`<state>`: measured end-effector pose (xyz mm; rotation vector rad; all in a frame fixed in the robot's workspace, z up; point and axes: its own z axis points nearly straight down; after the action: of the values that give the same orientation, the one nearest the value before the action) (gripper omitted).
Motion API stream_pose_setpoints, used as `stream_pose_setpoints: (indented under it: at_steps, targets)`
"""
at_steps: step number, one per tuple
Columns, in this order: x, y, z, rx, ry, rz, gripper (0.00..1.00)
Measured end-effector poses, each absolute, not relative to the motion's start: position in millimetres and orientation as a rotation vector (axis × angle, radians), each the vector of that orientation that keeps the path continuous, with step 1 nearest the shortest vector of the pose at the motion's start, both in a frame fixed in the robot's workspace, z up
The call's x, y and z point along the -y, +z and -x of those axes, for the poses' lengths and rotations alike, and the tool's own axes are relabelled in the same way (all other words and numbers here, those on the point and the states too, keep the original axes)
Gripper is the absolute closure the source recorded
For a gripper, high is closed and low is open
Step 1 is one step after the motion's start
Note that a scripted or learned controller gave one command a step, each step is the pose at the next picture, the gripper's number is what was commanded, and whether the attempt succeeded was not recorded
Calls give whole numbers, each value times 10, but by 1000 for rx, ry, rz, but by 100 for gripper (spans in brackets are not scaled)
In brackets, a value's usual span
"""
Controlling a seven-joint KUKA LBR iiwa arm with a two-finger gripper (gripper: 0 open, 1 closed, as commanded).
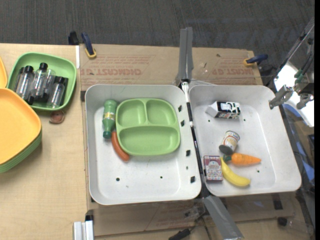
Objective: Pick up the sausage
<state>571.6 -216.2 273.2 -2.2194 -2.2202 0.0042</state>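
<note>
Sausage (120, 147), short, orange-red, lies slanted at the green plate's (148, 126) eight o'clock; gripper (292, 95) state unclear.

The robot's gripper (292, 95) hangs at the far right, just beyond the upper right corner of the right bin (280, 149), pale metal parts angled down toward that bin's rim, too small and blurred to show how the fingertips are set.

Setting: robotics lab. Evidence: cardboard-covered table (150, 66) held by clamps (89, 46), two white bins (145, 189), grey carpet (150, 9), toy food props.
</note>
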Motion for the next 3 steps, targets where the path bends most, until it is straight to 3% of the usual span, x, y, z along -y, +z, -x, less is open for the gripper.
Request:
stream_pose_setpoints:
  at_steps: [1, 2, 3]
  targets:
    - [1977, 2179, -5086, 2113, 5, 2321, 0]
    - [1611, 1145, -5375, 2098, -19, 2367, 0]
    - [1618, 1216, -5359, 2091, -13, 2366, 100]
